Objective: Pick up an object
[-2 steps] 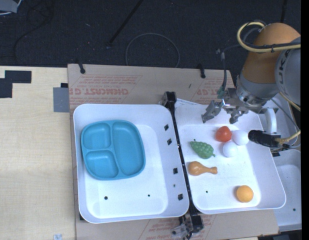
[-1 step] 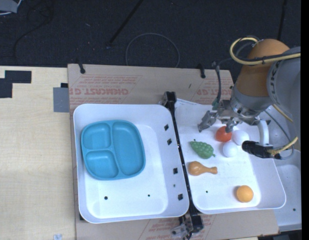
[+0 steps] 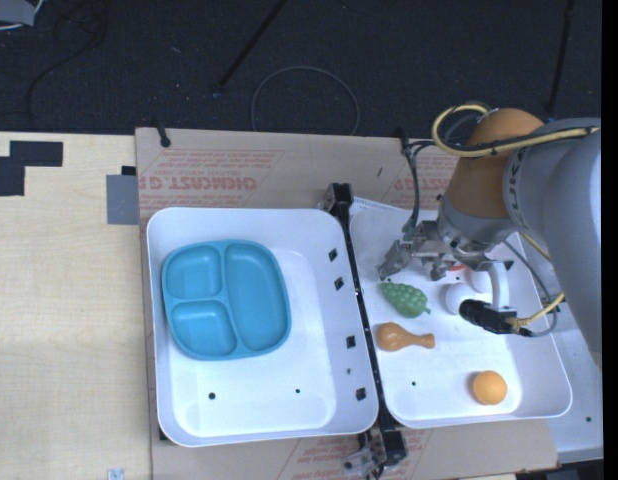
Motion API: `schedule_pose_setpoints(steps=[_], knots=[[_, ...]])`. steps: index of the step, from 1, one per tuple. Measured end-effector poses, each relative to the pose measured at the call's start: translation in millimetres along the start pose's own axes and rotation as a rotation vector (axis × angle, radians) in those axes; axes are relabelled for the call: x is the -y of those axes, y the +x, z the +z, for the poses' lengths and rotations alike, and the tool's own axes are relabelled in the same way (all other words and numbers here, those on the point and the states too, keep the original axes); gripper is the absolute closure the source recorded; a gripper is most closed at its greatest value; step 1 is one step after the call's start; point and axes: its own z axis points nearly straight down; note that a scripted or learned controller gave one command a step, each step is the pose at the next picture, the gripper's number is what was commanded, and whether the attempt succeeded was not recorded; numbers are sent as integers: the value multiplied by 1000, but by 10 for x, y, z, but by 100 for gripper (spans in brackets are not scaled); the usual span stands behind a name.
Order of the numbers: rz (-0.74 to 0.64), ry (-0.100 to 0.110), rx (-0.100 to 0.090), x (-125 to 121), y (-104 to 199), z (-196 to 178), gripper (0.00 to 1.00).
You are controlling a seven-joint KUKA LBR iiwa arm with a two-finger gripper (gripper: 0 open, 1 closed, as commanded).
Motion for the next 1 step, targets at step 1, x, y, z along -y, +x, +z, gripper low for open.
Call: schedule_pose_setpoints(steps=[1], knots=[[2, -2, 1, -4, -11, -134, 100]])
